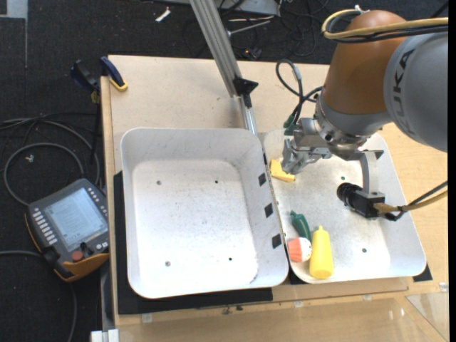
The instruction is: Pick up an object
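Grasp step: we are seeing the gripper (293, 164) at the yellow block (282, 174) by the right bin's (360, 242) left edge; claw state we cannot tell. Next: confirming hold, lifting straight.

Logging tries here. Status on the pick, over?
Gripper down in right bin, at yellow block; hold not confirmed. Green piece, red-white ball, yellow bottle nearby, not in the way.

Pendant (68, 223) on floor (43, 48); clamp (108, 74) on bench (167, 95) corner.
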Controlling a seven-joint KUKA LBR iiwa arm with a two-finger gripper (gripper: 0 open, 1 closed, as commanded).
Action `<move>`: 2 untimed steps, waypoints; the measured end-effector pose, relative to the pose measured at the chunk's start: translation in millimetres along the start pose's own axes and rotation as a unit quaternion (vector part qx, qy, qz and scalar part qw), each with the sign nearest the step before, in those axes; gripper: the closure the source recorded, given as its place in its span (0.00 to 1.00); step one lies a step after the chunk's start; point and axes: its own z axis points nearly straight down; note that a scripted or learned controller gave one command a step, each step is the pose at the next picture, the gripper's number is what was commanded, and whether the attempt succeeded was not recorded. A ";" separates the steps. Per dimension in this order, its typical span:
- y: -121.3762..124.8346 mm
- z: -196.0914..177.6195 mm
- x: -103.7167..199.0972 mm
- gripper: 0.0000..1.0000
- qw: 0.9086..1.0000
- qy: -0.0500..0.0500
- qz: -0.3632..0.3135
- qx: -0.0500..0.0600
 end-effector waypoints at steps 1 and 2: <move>-10.7 14.6 42.3 1.00 1.000 -0.001 0.001 0.001; -22.2 12.1 93.3 1.00 1.000 0.000 0.000 0.000</move>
